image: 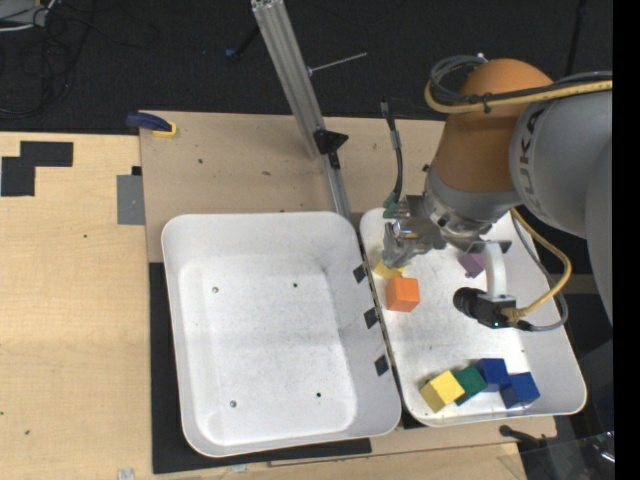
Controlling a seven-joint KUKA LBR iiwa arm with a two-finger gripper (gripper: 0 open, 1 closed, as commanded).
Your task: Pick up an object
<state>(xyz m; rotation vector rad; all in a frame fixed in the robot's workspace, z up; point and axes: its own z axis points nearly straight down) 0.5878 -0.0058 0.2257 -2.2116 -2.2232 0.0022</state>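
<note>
The tool hangs low in the right-hand white bin, just above a small orange cube and a pale yellow block; its grip I cannot tell. Those two sit so close, near the bin's wall, that a descent could nudge one aside or clip the rim.

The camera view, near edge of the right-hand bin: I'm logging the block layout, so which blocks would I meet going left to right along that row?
Yellow block → green block → upper blue block → lower blue block, all clustered in the right white bin.
</note>
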